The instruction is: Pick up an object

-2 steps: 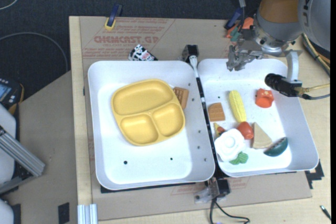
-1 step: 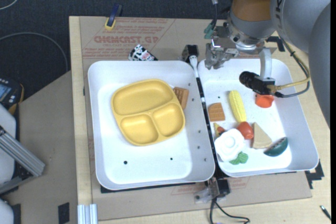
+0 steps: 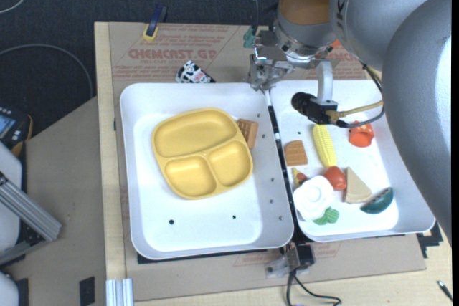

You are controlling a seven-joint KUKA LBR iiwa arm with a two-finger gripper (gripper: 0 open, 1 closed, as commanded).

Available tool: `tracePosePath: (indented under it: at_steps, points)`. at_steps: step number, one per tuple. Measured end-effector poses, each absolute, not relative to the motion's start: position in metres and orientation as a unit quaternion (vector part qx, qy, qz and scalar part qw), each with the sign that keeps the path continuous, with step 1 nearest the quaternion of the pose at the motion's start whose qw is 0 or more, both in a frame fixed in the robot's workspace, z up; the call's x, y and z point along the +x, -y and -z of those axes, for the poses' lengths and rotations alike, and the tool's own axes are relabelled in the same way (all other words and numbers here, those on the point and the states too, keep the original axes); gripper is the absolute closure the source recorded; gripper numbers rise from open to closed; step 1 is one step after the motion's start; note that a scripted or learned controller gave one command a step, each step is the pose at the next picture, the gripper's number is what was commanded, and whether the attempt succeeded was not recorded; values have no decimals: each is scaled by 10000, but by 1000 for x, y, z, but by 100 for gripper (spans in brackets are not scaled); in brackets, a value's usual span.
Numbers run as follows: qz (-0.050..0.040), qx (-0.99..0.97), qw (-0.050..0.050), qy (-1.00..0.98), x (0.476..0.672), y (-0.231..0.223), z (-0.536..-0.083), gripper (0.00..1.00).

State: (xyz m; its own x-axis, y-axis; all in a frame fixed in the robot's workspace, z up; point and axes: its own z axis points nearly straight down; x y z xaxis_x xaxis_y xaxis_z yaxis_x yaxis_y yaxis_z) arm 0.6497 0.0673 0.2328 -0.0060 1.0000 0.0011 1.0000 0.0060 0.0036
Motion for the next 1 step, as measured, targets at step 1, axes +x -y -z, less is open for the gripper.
tracePosePath:
  at_steps: [1]
  points:
    - [14,7078,-6,-7064,653,-49,-219,100]
